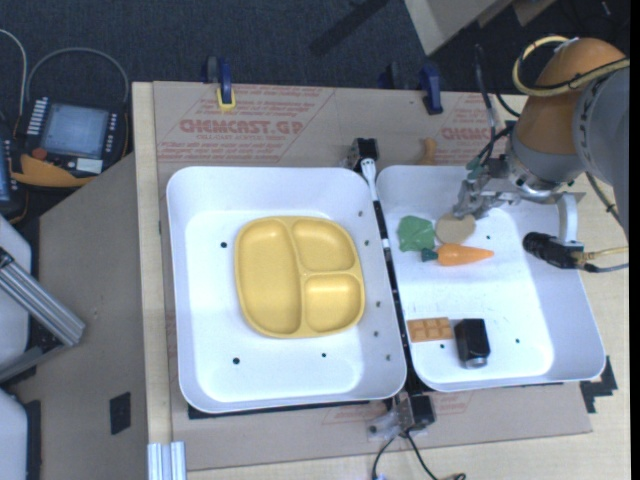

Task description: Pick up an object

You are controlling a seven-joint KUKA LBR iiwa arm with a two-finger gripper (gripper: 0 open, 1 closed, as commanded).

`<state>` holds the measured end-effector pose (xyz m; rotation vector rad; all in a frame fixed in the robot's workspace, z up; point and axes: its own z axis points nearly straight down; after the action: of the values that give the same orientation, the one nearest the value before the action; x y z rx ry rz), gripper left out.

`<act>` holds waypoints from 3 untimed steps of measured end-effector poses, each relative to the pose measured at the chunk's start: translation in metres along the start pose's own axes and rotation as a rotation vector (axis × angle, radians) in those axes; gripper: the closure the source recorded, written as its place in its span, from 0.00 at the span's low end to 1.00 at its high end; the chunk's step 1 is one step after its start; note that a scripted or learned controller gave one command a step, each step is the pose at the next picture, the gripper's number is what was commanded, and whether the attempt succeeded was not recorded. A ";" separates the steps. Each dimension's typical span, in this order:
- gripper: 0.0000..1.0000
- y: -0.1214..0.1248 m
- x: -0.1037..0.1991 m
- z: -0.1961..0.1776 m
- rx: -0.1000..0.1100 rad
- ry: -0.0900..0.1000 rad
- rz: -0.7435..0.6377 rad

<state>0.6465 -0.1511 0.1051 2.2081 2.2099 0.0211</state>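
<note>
Cardboard sheeting covers the bench [150, 268], which carries two white bins. Left bin [200, 368]: one yellow divided plate [298, 275] at centre. Right bin [560, 338]: green leaf [414, 234], tan disc [456, 230] and orange carrot [464, 256] clustered upper left; brown waffle [429, 330] and black block [472, 341] near the lower edge. Gripper [472, 200] sits just above the tan disc; whether it is open or closed cannot be told.

Glossy white plastic bins [200, 268], smooth matt yellow plastic tray [298, 274], brown cardboard bench top [300, 118].
</note>
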 end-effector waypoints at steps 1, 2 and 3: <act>1.00 -0.002 0.002 -0.045 0.017 0.001 0.000; 1.00 -0.001 0.001 -0.110 0.015 0.001 0.000; 1.00 0.001 0.000 -0.165 0.014 0.000 -0.001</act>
<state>0.6443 -0.1501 0.2699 2.2148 2.2181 0.0057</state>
